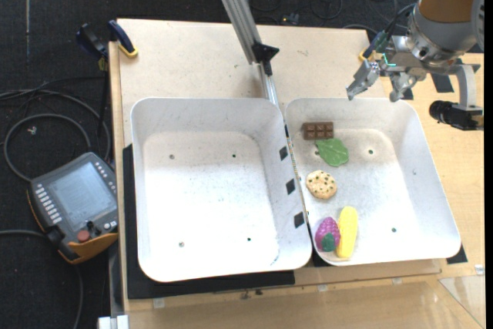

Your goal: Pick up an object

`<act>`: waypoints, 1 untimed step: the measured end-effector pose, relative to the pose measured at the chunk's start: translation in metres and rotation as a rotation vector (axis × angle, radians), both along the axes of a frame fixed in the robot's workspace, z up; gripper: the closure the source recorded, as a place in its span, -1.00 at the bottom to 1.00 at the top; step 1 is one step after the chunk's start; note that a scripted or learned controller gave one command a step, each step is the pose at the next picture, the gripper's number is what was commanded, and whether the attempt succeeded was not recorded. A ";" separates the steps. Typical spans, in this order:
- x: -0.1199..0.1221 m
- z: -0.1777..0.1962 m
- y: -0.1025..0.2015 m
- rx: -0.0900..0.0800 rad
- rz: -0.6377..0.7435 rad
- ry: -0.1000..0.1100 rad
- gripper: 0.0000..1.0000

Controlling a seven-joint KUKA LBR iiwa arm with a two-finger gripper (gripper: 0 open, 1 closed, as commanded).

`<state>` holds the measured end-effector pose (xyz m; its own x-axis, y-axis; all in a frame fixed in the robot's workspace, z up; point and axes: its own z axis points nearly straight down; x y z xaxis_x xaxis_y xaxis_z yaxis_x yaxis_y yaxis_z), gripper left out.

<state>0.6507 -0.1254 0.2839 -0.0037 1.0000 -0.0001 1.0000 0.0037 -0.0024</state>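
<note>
Currently the gripper [379, 85] hangs above the far rim of the right bin [431, 189], fingers spread wide, holding nothing; likely staged for a descent. Its targets sit along that bin's left side: chocolate bar [317, 130], green leaf [333, 152], cookie [321, 184], pink berry [327, 233], yellow corn [347, 231]. No readable writing anywhere.

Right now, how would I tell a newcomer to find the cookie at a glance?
Start at the right bin, the one nearer the arm, and look along its left wall. Items run in a line there: chocolate bar, green leaf, then the cookie, with a yellow corn cob further down. It is the only round, pale tan piece dotted with dark chips.
</note>
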 end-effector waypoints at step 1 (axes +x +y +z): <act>-0.010 -0.058 -0.003 0.000 -0.005 0.004 -1.00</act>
<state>0.6412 -0.1280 0.2254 0.0017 1.0000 0.0003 1.0000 -0.0017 -0.0066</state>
